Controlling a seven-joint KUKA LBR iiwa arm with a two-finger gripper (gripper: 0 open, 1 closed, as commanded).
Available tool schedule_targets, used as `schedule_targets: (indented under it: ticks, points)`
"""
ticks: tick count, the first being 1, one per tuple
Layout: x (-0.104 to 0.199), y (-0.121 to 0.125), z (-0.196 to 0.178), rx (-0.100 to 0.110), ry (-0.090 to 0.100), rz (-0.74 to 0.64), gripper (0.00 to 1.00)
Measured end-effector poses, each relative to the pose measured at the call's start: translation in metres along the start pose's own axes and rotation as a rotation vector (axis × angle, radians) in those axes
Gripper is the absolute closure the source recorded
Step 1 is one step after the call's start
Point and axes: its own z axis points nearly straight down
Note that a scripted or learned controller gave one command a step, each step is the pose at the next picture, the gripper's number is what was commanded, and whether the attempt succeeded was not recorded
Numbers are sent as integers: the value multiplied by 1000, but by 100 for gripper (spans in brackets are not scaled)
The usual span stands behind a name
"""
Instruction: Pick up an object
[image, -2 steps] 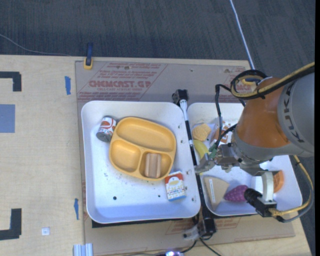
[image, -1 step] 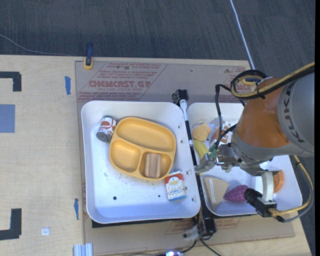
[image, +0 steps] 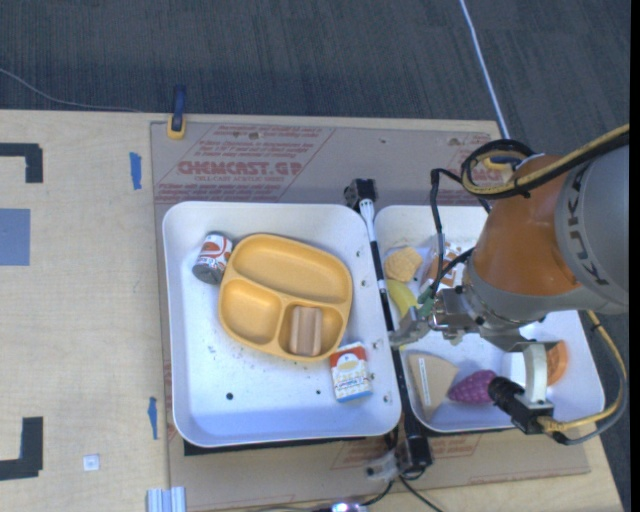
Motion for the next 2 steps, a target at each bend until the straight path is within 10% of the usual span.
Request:
schedule_targets:
  ticks: [2]
  points:
    - [-97,2,93,-4,2,0,0]
